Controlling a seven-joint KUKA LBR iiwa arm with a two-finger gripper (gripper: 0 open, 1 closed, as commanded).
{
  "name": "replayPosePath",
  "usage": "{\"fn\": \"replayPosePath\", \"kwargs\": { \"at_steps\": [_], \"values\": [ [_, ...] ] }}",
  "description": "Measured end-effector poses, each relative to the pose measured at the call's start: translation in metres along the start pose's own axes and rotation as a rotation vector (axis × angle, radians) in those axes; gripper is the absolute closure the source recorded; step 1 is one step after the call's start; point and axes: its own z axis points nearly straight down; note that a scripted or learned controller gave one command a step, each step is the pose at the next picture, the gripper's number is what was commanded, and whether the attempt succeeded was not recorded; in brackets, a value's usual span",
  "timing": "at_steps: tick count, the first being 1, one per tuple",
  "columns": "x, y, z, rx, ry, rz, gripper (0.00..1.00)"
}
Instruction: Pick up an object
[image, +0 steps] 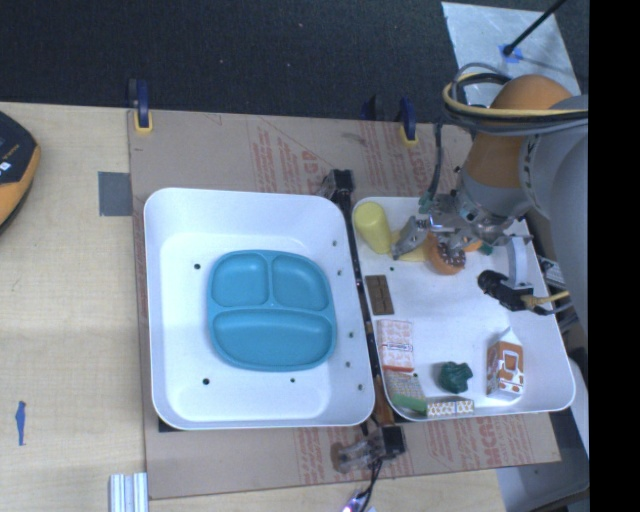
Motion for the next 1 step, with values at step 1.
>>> {"fn": "replayPosePath", "kwargs": {
  "at_steps": [1],
  "values": [
    [-0.0235, 0.0071, 0.0113, -0.026, -0.012, 0.001, 0.00]
  ]
}}
